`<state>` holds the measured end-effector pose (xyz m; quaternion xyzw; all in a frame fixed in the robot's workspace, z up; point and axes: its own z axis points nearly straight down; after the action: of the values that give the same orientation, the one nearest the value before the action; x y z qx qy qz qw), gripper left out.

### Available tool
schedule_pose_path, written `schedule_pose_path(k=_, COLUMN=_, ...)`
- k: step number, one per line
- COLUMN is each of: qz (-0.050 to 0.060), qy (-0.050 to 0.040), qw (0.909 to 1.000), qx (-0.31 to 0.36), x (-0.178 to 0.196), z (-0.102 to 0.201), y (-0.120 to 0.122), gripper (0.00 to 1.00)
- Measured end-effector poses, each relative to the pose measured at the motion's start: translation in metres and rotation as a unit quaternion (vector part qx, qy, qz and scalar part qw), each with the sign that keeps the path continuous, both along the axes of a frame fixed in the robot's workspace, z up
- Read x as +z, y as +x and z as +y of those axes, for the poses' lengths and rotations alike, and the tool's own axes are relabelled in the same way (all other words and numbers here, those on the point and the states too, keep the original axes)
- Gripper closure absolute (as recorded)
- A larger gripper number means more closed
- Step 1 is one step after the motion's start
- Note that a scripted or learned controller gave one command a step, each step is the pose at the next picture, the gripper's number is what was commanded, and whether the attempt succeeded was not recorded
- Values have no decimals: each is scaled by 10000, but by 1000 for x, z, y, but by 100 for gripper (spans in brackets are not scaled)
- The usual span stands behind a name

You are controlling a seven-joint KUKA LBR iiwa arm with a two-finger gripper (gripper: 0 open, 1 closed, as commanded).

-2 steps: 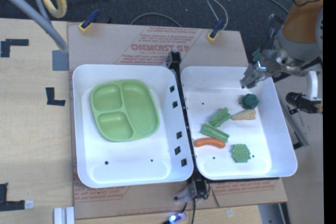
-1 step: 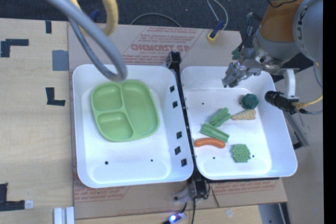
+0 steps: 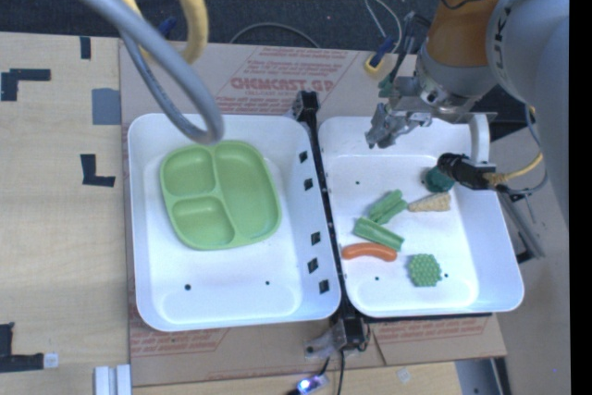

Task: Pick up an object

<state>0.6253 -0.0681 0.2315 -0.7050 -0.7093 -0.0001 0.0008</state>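
Left, green plate [image 3: 220, 193]; right, toy vegetables [image 3: 388, 227].

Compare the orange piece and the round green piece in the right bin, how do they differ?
The orange piece is long, thin and smooth, lying nearly level; the round green piece is a bumpy ball. The orange piece sits nearer the divider, the round green piece nearer the bin's outer side. Both rest loose on the right bin.

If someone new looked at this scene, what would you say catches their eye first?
Probably the green divided plate, lying alone in the left bin. Next, the small toy foods scattered in the right bin, with the gripper poised above that bin's far end, nothing visible between its fingers.
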Motion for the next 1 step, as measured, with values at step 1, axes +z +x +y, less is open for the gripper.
schedule_pose_path(k=1, qz=2, qy=-5, qw=10000, qx=-1, x=-12, z=52, y=11, gripper=100)
